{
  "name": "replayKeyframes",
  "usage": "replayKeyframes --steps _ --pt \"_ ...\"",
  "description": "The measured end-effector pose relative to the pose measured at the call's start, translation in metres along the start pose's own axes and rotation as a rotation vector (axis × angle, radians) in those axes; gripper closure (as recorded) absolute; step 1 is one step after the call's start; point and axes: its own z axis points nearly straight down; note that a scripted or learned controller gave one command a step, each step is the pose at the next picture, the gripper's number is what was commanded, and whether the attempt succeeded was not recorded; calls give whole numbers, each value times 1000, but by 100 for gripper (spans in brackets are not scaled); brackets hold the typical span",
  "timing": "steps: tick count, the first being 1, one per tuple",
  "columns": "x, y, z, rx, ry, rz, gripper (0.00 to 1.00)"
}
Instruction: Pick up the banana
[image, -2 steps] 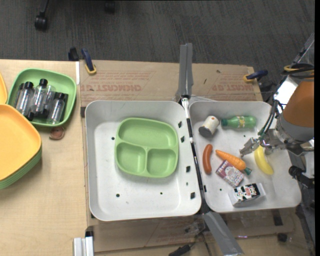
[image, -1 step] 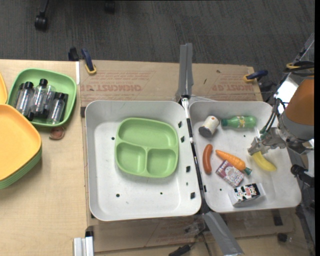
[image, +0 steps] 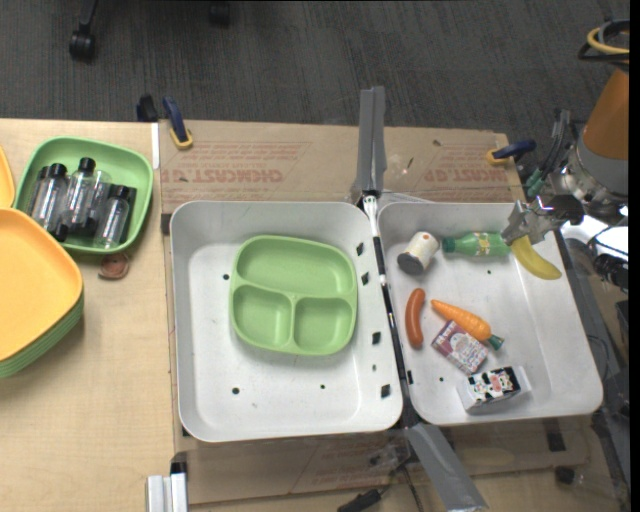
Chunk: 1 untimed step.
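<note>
The yellow banana (image: 540, 262) lies in the right bin (image: 560, 395), at its far right by the wall, curving from upper left to lower right. My gripper (image: 524, 228) hangs at the banana's upper-left end, coming in from the right on the grey arm with its orange band (image: 610, 115). The gripper's tip meets or overlaps the banana's end from this angle, and I cannot make out a gap between them. Whether the banana rests on the bin floor or is slightly raised is unclear.
Sharing the right bin are a green bottle (image: 478, 244), a white cylinder (image: 418, 252), a sausage (image: 416, 317), a carrot (image: 462, 320), a red-white packet (image: 459, 347) and a black-white box (image: 495, 387). The left bin (image: 200, 390) holds a green divided plate (image: 295, 295).
</note>
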Motion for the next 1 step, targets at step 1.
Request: replayKeyframes --steps 1 --pt "-49 -41 -81 0 0 28 100"
